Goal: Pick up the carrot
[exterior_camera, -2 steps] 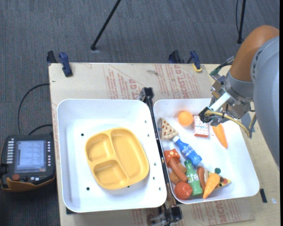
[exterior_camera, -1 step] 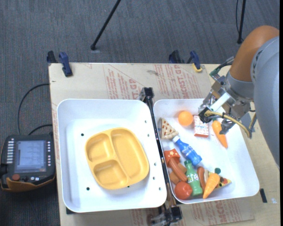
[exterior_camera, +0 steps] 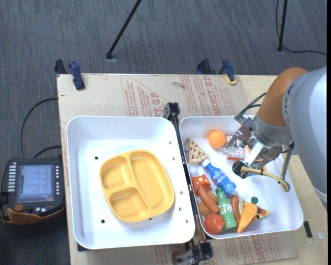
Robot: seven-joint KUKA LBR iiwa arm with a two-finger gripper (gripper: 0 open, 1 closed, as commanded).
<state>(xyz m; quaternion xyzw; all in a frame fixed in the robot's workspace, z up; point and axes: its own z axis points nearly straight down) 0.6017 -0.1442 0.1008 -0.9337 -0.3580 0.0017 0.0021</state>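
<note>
Found the carrot [exterior_camera: 247, 217] near the front rim of the right bin [exterior_camera: 279, 200], beside a green bottle [exterior_camera: 227, 211], bare floor to its right, gripper [exterior_camera: 237, 148] well apart, opening impossible to tell.

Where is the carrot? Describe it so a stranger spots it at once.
Look in the right bin, at its near end. The carrot lies there just right of the green bottle: a pointed orange cone with a small green top.
</note>
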